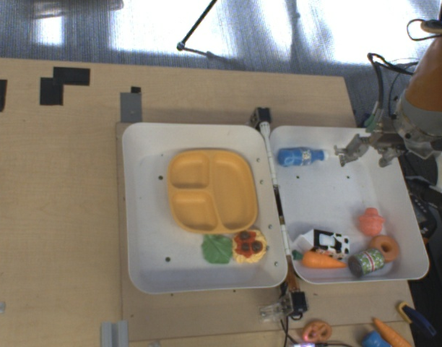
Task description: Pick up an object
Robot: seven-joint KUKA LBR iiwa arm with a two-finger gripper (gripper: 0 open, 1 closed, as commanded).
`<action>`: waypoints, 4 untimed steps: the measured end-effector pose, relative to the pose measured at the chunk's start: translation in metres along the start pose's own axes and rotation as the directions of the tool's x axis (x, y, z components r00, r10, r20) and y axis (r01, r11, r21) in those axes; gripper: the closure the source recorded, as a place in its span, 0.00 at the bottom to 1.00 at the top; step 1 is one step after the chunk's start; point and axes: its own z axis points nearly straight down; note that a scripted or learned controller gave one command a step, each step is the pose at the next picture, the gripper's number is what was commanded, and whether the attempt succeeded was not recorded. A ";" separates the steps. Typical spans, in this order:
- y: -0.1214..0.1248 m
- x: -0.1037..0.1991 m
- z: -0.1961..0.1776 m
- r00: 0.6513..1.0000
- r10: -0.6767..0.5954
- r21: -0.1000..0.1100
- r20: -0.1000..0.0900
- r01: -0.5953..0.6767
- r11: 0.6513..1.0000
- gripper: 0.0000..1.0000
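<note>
Gripper poised over right bin, nothing caught

In the right bin (416,215), near corner: carrot (323,261), can (367,262), doughnut (386,246). Blue bottle (300,156) lies at its far edge. Just beyond, the gripper (365,152) hangs spread apart, holding nothing, right of that bottle.

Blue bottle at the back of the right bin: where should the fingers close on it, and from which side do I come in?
Probably take the blue bottle across its body, near the middle, coming straight down from above. It lies on its side with its long axis running left to right, so the fingers should straddle it front to back. Bare floor of the right bin lies in front of it; the gripper hovers just to its right.
</note>
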 end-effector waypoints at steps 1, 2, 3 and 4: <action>-0.035 -0.051 0.123 0.966 -0.260 -0.003 0.002 0.260 0.966 0.00; -0.108 -0.049 0.122 0.772 -0.635 -0.004 0.007 0.635 0.772 0.00; -0.105 -0.048 0.111 0.773 -0.634 -0.009 0.014 0.634 0.773 1.00; -0.102 0.034 0.061 0.756 -0.655 -0.003 0.002 0.655 0.756 1.00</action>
